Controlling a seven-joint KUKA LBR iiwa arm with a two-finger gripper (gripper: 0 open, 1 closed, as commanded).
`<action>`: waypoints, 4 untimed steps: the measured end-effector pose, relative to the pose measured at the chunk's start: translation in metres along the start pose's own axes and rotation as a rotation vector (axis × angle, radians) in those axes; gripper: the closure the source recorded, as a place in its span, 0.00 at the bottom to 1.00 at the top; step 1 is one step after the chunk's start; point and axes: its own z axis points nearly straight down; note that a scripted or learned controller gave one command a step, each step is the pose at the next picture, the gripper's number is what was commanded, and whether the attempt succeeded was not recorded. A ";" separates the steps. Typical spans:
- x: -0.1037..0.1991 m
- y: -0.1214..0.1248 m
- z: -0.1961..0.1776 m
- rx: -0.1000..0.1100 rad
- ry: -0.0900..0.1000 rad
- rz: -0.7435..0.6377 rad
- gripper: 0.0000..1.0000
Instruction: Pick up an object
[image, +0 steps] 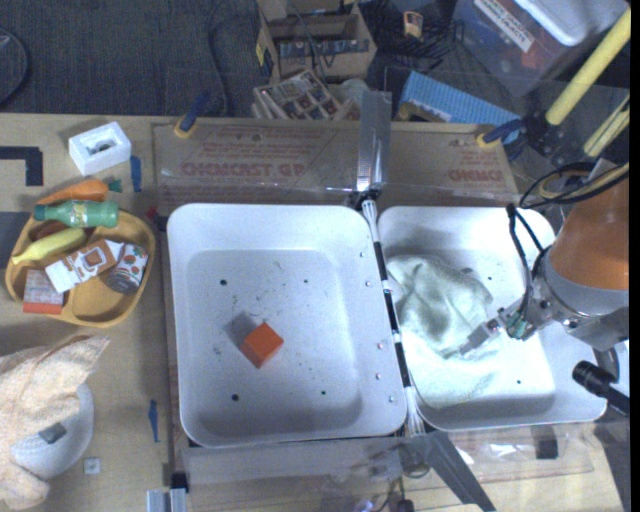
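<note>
One orange block (263, 344) in left white bin (200, 235), one crumpled white cloth (437, 304) in right white bin (530, 390), my gripper (478, 341) at the cloth, its closure indeterminable.

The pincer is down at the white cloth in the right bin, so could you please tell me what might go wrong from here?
1. The pincer sits at the edge of the crumpled white cloth; it may pinch just a fold, which could slip out on lifting.
2. The cloth blends with the right bin, so its edge is hard to judge.
3. The orange block lies in the left bin, far from the pincer; a failed try here leaves it untouched.
</note>
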 end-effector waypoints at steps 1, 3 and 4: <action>-0.011 0.090 0.048 -0.006 -0.006 0.007 0.00; -0.014 0.088 0.051 -0.011 -0.008 0.139 0.00; -0.060 0.147 0.052 -0.007 -0.007 0.272 0.00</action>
